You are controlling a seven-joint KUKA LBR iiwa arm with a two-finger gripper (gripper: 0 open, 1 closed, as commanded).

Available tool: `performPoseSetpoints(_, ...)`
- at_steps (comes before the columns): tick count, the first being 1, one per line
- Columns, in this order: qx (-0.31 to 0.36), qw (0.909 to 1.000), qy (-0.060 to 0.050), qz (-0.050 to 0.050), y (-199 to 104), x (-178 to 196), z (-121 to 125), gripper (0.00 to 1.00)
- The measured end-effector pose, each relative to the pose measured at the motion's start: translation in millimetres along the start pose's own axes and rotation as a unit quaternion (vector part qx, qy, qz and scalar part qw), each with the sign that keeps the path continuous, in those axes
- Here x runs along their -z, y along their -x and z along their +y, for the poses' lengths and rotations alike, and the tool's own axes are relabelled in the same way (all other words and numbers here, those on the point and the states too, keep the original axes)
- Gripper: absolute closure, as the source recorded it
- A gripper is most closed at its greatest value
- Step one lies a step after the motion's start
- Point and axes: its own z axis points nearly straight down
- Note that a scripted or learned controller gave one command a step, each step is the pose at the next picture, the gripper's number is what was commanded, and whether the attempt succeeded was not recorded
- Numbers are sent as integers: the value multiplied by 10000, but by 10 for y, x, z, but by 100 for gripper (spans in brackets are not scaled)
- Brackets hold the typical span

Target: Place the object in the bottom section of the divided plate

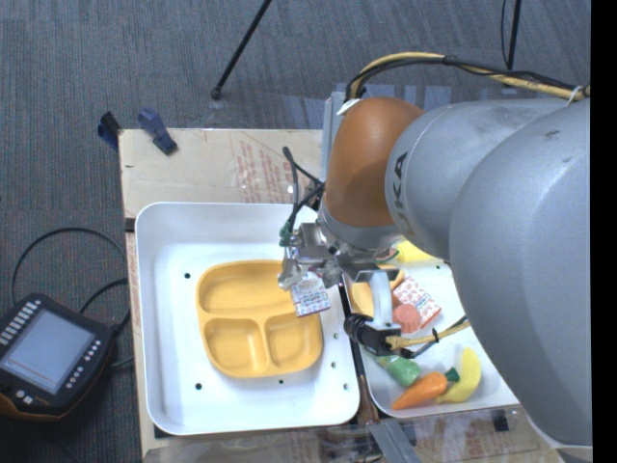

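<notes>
From the overhead camera, the arm [463, 201] leans in from the right and the gripper [307, 276] hangs over the right edge of the yellow plate [258, 318], which sits in the left bin [164, 258]. Just below the fingers there is a small packet [311, 300], white with a printed label, and it looks pinched at its top edge, though the wrist crowds the spot and I can't swear the fingers are clamped on it and not simply above it. Call it a likely hold. The packet hovers over the seam between the big upper section and the lower right section. To do this well: carry it a touch toward the near rim so it sits squarely over a bottom section, clear of the divider ridge, then go low before letting go, because a light flat packet can flutter or land across the ridge. The right bin [501, 394] has a carrot [420, 391], a banana [467, 374] and a red-and-white pack [416, 304], well apart from the action.
</notes>
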Motion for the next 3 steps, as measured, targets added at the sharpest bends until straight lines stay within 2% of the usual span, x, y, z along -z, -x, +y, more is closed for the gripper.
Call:
performPoseSetpoints(1,994,9950,15,-8,-26,42,513,100)
performPoseSetpoints(2,1931,9812,6,-5,97,9,97,100)
performPoseSetpoints(3,2242,9745,19,-7,-113,46,806,100)
